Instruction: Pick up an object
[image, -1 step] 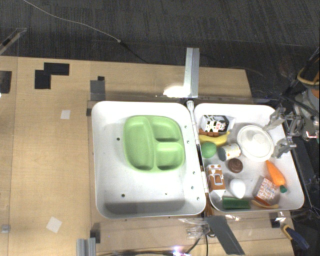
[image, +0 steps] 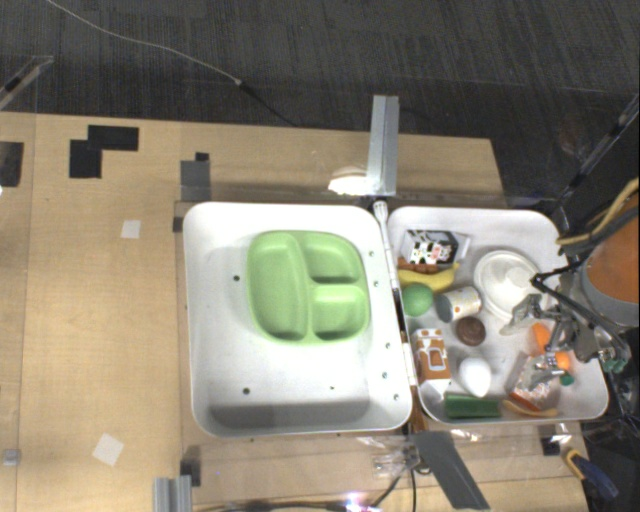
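Currently at the approach/descent step, by my read. End effector (image: 545, 345) is low over the right side of the right bin (image: 585, 405), arm coming in from the right with the orange band at the frame edge. Can't tell its state: the metal parts blur into the clutter beneath, so apart, together or clamped is unreadable. Nothing visibly lifted.

Candidate objects are all in the right bin:
- white cup or bowl (image: 503, 272), far side, just left of the arm
- small orange pieces (image: 543, 335) right at the end effector, likely the target
- white egg-shaped object (image: 475, 376), near centre
- brown ball (image: 470, 330) just beyond the egg
- green ball (image: 417, 300) and banana (image: 425, 277) by the left wall
- dark green bar (image: 472, 406) along the near wall
- printed black-and-white packet (image: 432, 247) in the far left corner
- brown-and-white box (image: 432, 355) against the left wall

Left bin (image: 210, 330) holds a green divided tray (image: 305, 285), well apart from the arm.

Next move needs: a centred closure on one item, not two, since the pieces near the tool sit close together; then a straight lift clear of the bin wall. Risk, as I judge it: a pinch on an edge and a slip, or a nudge to the white cup.
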